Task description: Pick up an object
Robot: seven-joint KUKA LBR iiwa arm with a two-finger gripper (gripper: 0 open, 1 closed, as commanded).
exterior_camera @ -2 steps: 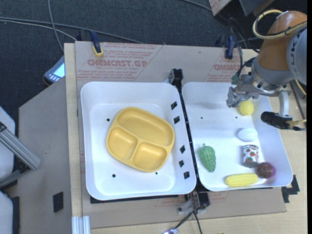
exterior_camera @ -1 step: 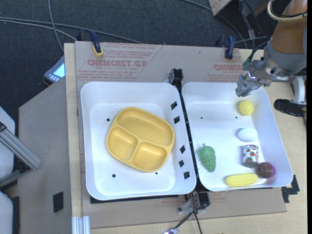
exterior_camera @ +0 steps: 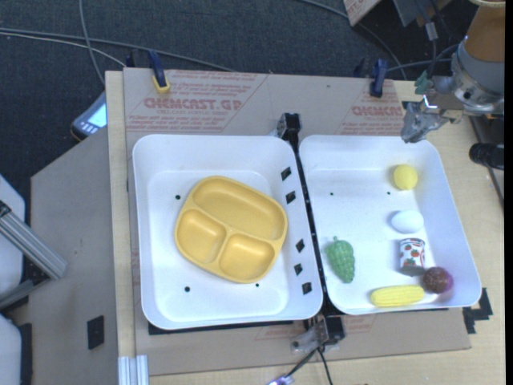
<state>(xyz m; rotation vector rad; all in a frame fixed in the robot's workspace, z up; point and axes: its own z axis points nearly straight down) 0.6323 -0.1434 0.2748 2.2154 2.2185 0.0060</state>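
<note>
Objects for picking are seen in the right bin (exterior_camera: 449,215), all below the gripper (exterior_camera: 414,129) in the view and well apart from it: a yellow ball (exterior_camera: 405,177) nearest, then a white egg (exterior_camera: 407,220), a small printed can (exterior_camera: 411,253) standing upright, a dark red fruit (exterior_camera: 438,279) just beside the can, a corn cob (exterior_camera: 397,296) laid with its long axis across the bin, and a green bunch of grapes (exterior_camera: 341,260) with its long axis running up and down the view. The gripper is held over the bin's upper right rim, nothing is seen between its tips, and how far it is parted cannot be told. A yellow divided plate (exterior_camera: 231,228) is set in the left bin (exterior_camera: 152,215), far to the gripper's lower left in the view.
</note>
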